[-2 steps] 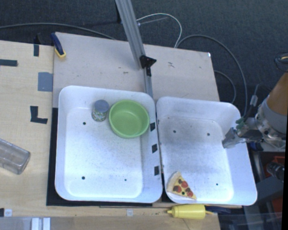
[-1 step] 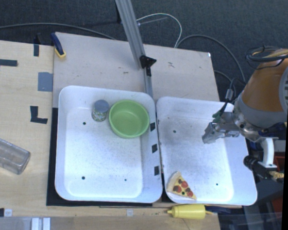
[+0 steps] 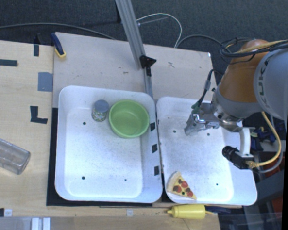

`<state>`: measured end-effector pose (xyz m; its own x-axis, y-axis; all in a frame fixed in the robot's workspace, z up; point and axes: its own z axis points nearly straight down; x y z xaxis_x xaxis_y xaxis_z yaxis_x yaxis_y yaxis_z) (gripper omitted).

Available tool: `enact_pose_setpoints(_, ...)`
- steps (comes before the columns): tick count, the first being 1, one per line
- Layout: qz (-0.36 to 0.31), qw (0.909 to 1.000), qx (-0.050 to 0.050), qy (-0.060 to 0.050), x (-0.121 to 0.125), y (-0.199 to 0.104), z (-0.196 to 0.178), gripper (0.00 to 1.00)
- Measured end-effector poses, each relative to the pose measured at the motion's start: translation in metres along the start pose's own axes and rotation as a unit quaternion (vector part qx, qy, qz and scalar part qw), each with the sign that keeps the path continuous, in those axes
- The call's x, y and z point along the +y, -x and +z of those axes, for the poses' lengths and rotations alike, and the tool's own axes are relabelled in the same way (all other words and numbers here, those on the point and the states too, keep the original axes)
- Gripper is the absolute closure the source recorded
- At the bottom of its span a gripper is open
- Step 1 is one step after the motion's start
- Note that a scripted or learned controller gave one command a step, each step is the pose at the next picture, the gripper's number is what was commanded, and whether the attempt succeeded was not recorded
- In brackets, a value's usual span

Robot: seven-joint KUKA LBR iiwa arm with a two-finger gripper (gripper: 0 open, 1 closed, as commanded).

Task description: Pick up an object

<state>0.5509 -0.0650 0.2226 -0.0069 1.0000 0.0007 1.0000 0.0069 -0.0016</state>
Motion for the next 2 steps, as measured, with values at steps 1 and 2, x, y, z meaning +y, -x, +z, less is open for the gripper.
enact_pose_setpoints(1, -0.001, 1.0, 0.001, 0.001, 0.022, -0.059, -0.006, 1.0)
enact_pose_setpoints(2, 0.0, 1.0, 0.001, 0.001, 0.053, -0.114, -0.003, 1.0)
